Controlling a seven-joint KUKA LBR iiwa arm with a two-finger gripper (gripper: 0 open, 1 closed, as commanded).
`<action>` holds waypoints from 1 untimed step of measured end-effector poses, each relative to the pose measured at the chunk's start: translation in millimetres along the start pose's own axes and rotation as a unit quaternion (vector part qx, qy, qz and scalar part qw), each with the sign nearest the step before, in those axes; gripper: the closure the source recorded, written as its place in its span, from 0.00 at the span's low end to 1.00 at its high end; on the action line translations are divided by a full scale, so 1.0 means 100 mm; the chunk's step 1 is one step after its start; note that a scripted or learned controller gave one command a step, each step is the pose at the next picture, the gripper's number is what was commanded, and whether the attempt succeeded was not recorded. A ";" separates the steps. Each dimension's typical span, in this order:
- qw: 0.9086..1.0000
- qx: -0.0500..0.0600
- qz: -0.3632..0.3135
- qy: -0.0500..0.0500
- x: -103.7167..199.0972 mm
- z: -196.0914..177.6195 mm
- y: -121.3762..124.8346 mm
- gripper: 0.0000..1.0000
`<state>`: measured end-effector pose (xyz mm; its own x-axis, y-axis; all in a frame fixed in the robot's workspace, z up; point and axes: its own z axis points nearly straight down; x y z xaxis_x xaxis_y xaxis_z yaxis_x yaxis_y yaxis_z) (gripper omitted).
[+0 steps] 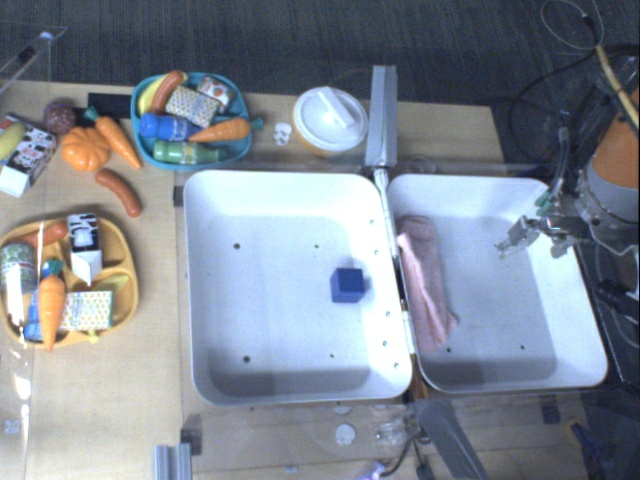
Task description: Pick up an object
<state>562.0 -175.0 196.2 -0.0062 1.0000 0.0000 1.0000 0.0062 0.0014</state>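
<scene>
A small blue cube (348, 284) lies in the left bin (230, 368), right of its middle. In the right bin (570, 358) a pink cloth (426, 280) is stretched along the left wall. My gripper (533, 244) hangs over the upper right part of the right bin, well apart from the cloth. It stands open, and nothing shows between its fingers. The arm's orange band (616, 158) sits above it at the right edge.
A metal divider (381, 118) rises behind the seam between the bins. Beside it stands a white lidded bowl (331, 120). Toy food fills a blue bowl (190, 120) and a yellow tray (65, 280) on the bench at left. Cables hang at the far right.
</scene>
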 end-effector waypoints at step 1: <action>0.991 -0.002 -0.133 -0.001 0.36 1.01 0.26 0.00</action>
<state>588.3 -138.8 95.8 -0.2695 0.9630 -0.0022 0.9630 0.2695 0.0057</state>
